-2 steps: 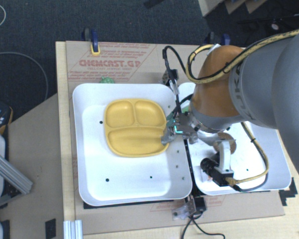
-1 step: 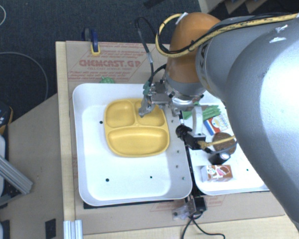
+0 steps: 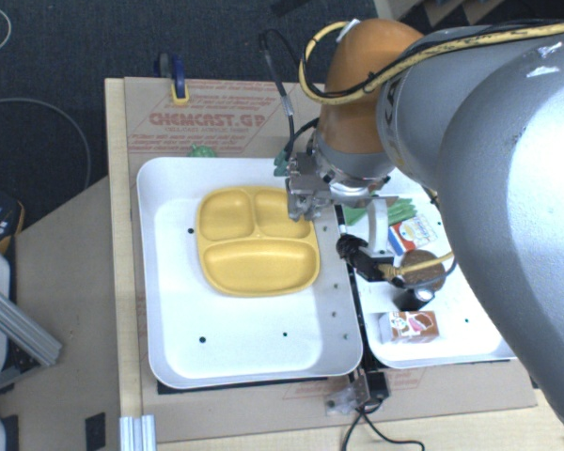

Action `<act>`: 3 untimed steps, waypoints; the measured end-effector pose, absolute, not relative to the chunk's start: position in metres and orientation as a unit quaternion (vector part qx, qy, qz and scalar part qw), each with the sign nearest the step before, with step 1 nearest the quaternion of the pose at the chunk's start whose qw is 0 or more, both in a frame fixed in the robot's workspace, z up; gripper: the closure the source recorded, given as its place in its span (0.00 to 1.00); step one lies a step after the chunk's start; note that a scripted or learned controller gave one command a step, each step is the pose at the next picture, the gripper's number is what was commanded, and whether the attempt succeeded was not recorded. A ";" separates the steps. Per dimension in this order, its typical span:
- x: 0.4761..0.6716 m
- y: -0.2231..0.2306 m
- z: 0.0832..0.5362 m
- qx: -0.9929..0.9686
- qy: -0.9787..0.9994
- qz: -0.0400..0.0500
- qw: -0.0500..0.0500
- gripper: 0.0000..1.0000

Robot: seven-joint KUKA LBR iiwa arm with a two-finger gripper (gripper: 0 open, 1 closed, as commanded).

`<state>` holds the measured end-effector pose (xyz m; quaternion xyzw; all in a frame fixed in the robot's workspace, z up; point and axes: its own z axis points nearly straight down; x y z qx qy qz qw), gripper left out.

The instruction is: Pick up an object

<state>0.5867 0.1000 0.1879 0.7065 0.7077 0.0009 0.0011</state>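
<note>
The gripper (image 3: 304, 198) is hanging over the upper right corner of the yellow divided plate (image 3: 256, 240), which is lying flat in the left bin (image 3: 169, 280); whether anything is sitting between the gripper's parts I cannot tell, since the wrist is blocking most of it from above. The plate looks to be the nearest thing to pick, and it is sitting close to the bin's right wall. The risk here, as I judge it, is that the plate's smooth, shallow rim is offering little to pinch, so a closing grasp may be sliding off the edge or tipping the plate against the bin wall instead of lifting it. A descent slightly off the rim could also be pressing down on the plate and skidding it across the slick white floor. In the right bin (image 3: 479, 346), a small red and white packet (image 3: 413, 326), a dark round-ended tool (image 3: 409, 272) and a green and white wrapper (image 3: 401, 219) are crowding together just beside the arm, so the bulky grey link could be brushing them. Both bins are resting on a brown cardboard sheet (image 3: 216, 111) laid over the counter, with a blue clamp (image 3: 178, 76) at its far edge, and dark carpet (image 3: 75, 26) with loose cables is lying beyond.
</note>
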 end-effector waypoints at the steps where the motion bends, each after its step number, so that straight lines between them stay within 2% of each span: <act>1: 0.498 0.107 0.289 0.706 0.708 0.002 0.000 1.00; 2: 0.501 0.106 0.284 0.707 0.707 0.000 0.000 0.00; 3: 0.502 0.106 0.295 0.706 0.708 0.001 0.001 1.00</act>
